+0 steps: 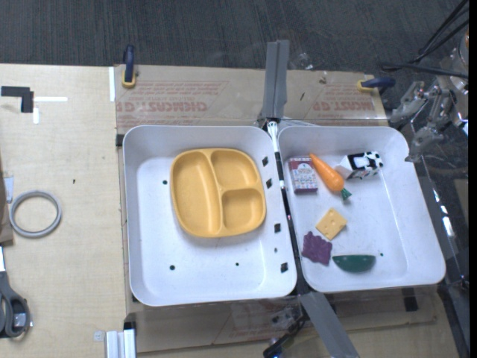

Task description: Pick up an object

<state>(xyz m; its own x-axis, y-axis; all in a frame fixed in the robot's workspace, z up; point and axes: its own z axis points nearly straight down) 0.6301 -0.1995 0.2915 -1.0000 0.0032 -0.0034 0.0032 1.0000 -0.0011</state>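
Pale wooden tabletop [67, 274] bearing two shallow white plastic bins with rounded corners. Left bin [149, 274]: a smooth yellow plate [218, 192] with three compartments, lying flat. Right bin [402, 252], contents well apart from the plate: a tapered orange carrot [328, 173] with green tip, lying aslant; a small reddish box [303, 176] just beside it; a black-and-white carton [364, 164] near the back wall; a holed yellow cheese wedge [331, 223]; a ragged purple piece [317, 249]; a dark green curved piece [355, 262], perhaps a vegetable. Grey tape ring [33, 213] on the tabletop at left. Metal parts [436, 114] at right edge; the pincer's state cannot be told.
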